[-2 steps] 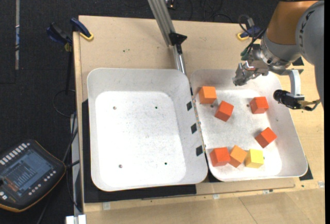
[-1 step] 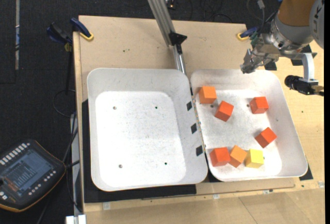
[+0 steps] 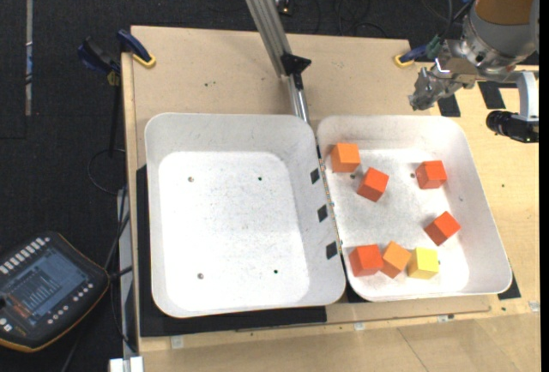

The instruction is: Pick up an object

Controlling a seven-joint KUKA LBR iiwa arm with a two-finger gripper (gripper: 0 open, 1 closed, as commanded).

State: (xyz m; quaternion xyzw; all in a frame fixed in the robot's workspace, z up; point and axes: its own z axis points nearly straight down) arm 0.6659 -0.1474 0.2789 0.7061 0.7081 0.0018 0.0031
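A: Start with the big things. What is on the bench?

B: Two shallow white bins side by side. The left bin [image 3: 227, 212] has a bare speckled floor; the right bin [image 3: 480, 216] carries all seven blocks, so it reads as the source and the other as the drop side.

A: And the arm?

B: It comes in from the far right, and its gripper [image 3: 426, 94] hangs just beyond the right bin's far rim, above the bench board rather than over the blocks. I judge that a start or transit pose, not yet a descent. It grips nothing; whether it is spread or closed I cannot tell.

A: Which block is nearest to it?

B: The red block [image 3: 431, 174] near the far right of the bin, a little nearer the viewer than the gripper. The orange block [image 3: 345, 157] and another red block [image 3: 373, 184] lie to the left. A red one [image 3: 443, 227] sits alone mid-right. Along the near edge, a red block [image 3: 366, 260], an orange block [image 3: 396, 259] and a yellow block [image 3: 423, 262] touch in a row, which would likely crowd a grasp.
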